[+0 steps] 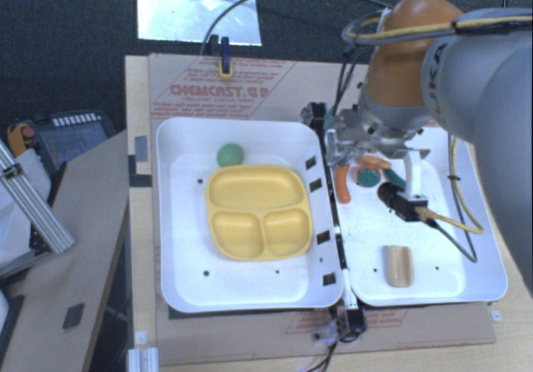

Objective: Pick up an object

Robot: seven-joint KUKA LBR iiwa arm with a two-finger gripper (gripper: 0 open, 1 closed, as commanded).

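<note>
My gripper [343, 156] hangs low over the far left corner of the right bin [479, 266], beside the divider between the bins. Just below it lies a thin orange carrot-like piece [342, 184], pointing toward the front. To its right, partly under the wrist, sit a small teal lump [367, 177] and an orange piece [372, 162]. A tan bread-like block [399, 265] lies alone near the front of the same bin. I see nothing held by the gripper.
The left bin [179, 220] holds a yellow three-compartment tray [254, 210] with a green ball [231, 155] behind it. The grey arm with its orange band [412, 46] covers the far right of the right bin. A yellow cable [454, 225] trails across that bin's floor.
</note>
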